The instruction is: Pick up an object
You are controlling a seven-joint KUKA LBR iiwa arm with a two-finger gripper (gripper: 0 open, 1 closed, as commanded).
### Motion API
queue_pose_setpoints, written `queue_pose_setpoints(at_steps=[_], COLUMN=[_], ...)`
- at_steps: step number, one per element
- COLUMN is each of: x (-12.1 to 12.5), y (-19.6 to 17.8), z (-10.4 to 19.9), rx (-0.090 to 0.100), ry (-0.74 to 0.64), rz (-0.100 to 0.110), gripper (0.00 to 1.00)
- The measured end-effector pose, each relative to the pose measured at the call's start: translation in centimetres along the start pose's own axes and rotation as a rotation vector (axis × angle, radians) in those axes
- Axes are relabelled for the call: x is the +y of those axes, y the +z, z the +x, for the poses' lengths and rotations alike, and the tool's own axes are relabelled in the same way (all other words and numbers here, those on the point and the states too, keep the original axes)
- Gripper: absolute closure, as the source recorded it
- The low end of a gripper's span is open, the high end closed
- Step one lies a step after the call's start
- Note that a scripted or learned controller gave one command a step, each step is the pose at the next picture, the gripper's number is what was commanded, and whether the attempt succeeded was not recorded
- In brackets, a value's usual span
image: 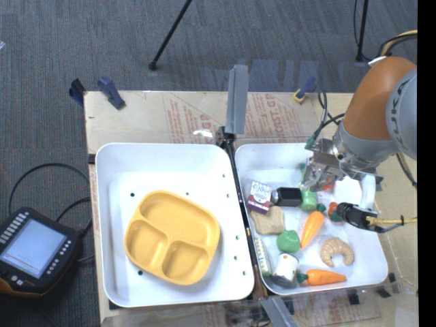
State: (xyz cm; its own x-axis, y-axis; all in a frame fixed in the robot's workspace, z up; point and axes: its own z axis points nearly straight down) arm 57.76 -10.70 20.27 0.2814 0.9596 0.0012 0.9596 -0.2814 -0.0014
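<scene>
My gripper hangs low over the upper middle of the right bin, with the grey arm and its orange band coming in from the right. Just below it lies a small green toy, next to a black block. I see nothing held in the gripper. Around these lie a purple and white carton, a tan slice of bread, a green pepper, an upright carrot, a croissant and a second carrot.
The left bin holds a yellow divided plate. A white cup and a slim tube lie by the right bin's front left. A cable end hangs over the bin's right side. A grey divider post stands between the bins.
</scene>
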Motion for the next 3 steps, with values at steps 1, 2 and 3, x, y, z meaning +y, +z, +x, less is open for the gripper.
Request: queue_pose_setpoints(at_steps=[1, 2, 3], x=[-0.1, -0.2, -0.1], y=[-0.5, -0.5, -2.7], z=[0.0, 0.0, -1.4], rx=[-0.002, -0.002, -0.003], ry=[0.000, -0.001, 0.249], rz=[0.010, 0.011, 0.006], gripper=[1.00, 0.00, 0.00])
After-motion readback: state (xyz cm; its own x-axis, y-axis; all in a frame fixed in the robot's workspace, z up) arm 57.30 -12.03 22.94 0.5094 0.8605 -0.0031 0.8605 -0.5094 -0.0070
